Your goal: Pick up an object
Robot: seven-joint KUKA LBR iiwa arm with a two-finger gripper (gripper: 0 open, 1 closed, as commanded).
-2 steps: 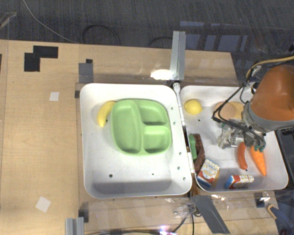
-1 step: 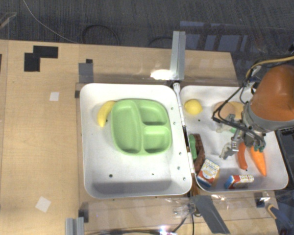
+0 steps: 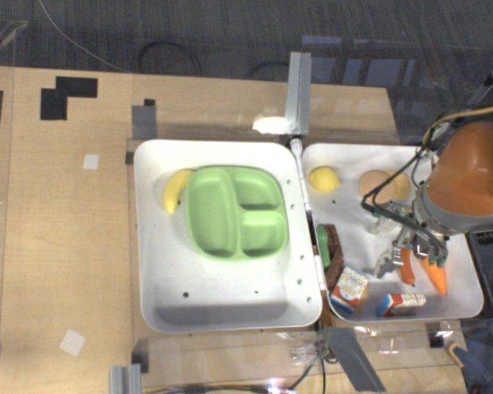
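My gripper [image 3: 412, 253] hangs low in the right bin [image 3: 474, 302]; whether my jaws are spread or pinched I cannot tell. An orange carrot [image 3: 436, 277] lies just beside them near the bin's right edge. Two small cartons [image 3: 351, 288] sit along the front edge, a yellow lemon [image 3: 324, 179] at the back-left corner. The left bin [image 3: 160, 302] carries a green divided tray [image 3: 234, 211] and a banana [image 3: 176, 190].

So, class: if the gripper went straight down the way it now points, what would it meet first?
Most likely the carrot, which lies in the right bin directly beneath the gripper. An orange-red object sits just beside it, so from this slanted view it could touch that first.
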